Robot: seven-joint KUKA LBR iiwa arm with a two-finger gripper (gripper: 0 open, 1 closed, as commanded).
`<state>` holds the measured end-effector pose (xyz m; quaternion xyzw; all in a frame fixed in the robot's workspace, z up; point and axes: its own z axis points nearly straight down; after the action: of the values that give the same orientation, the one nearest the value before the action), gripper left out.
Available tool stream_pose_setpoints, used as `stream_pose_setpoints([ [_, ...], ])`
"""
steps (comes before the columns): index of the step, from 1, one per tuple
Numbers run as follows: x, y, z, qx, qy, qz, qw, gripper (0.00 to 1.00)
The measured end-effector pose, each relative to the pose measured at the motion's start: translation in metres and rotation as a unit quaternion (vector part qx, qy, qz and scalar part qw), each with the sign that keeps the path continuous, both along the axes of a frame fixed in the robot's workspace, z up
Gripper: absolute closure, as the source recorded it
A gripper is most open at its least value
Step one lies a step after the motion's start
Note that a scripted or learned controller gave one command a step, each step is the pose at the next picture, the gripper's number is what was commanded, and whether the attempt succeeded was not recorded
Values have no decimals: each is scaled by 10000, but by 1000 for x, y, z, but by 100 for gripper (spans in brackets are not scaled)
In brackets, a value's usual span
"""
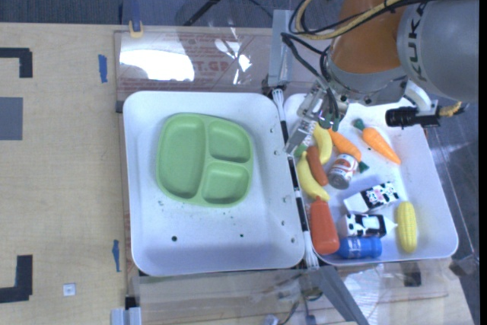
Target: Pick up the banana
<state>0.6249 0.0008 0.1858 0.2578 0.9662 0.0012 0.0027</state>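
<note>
The banana [309,179] is yellow and curved, lying along the left wall of the right bin [434,186]. A second yellow piece [323,144] lies just above it, beside a red sausage [315,164]. My gripper [310,122] hangs over the bin's upper left corner, just above these yellow pieces, pointing down and to the left. The arm's wrist covers the gripper's upper part. Nothing shows as lifted off the bin floor.
Crowded around the banana in the right bin are two carrots [379,145], a small can [342,170], a red bottle [323,227], a corn cob [407,226], cow-patterned blocks [367,224] and a blue item [358,247]. The left bin [144,240] holds a green divided plate [204,159].
</note>
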Motion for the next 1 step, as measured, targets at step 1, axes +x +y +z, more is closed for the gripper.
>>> stream_pose_setpoints([
  [1,2,0,11,8,-42,-6,10000,100],
])
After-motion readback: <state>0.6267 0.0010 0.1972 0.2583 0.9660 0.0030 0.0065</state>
